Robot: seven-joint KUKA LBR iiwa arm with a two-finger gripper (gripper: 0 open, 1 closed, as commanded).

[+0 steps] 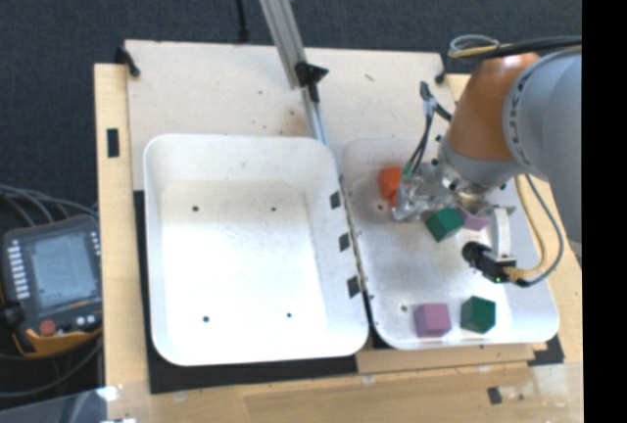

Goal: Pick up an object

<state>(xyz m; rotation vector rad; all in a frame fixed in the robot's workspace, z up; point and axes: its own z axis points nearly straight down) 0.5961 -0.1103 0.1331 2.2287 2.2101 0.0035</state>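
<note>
Metal tool (428,207) hangs low in the right bin (392,313), below the arm's orange band (482,113); whether it is wide or narrow I cannot tell. Just at its 4 o'clock sits a matte green cube (444,223), tilted. Nearest the camera, at the bin's 6 o'clock, lie a purple block (431,318) and a darker green block (478,314). An orange block (389,182) rests at the tool's 10 o'clock. Speckled white plastic forms the left bin (245,245) on the pale wooden counter (216,88).
</note>
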